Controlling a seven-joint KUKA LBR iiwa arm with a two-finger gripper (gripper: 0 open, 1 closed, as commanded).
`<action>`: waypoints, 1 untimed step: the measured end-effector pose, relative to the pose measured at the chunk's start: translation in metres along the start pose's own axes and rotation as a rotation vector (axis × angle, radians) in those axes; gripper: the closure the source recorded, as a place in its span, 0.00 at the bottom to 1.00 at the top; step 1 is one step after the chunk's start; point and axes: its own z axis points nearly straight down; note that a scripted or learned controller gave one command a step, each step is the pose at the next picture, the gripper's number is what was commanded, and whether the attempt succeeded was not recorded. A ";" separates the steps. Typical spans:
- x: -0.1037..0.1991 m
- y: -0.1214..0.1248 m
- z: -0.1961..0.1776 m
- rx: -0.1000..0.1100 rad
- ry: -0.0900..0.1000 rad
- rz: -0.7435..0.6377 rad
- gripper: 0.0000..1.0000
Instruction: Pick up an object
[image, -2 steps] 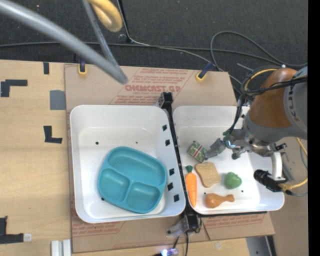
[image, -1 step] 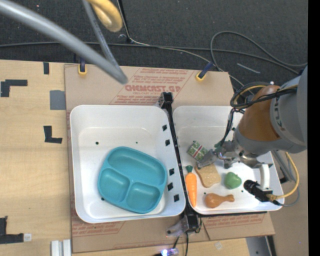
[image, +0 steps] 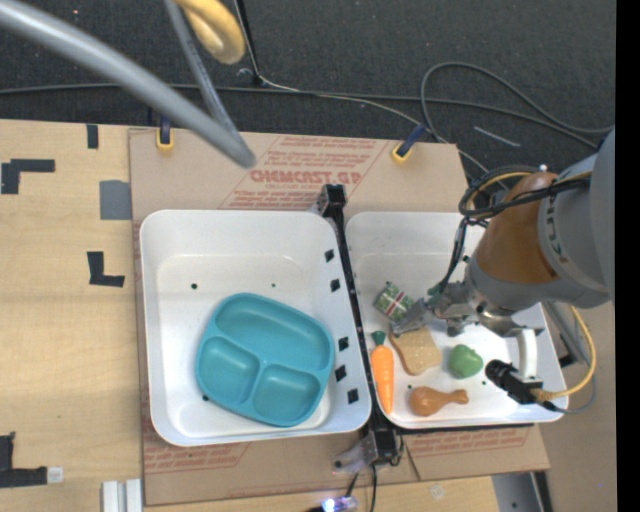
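Note:
The right bin (image: 400, 228) holds several small items. A green and white can (image: 391, 299) lies near the divider, with an orange carrot (image: 382, 372) below it. Beside the carrot are a tan bread slice (image: 417, 353), a green round fruit (image: 464, 360) and a brown drumstick (image: 436, 400). My gripper (image: 428, 312) hangs low in this bin, over the top edge of the bread slice and just right of the can. The grey arm with its orange band (image: 515, 245) comes in from the right and hides the bin's right side.
The left bin (image: 160, 240) holds a blue divided plate (image: 264, 361). A black divider (image: 342, 290) runs between the bins. Cables (image: 470, 90) trail across the dark floor behind the bench, and a grey pole (image: 120, 65) crosses the top left.

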 end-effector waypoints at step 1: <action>0.001 0.002 -0.012 -0.006 0.002 -0.001 1.00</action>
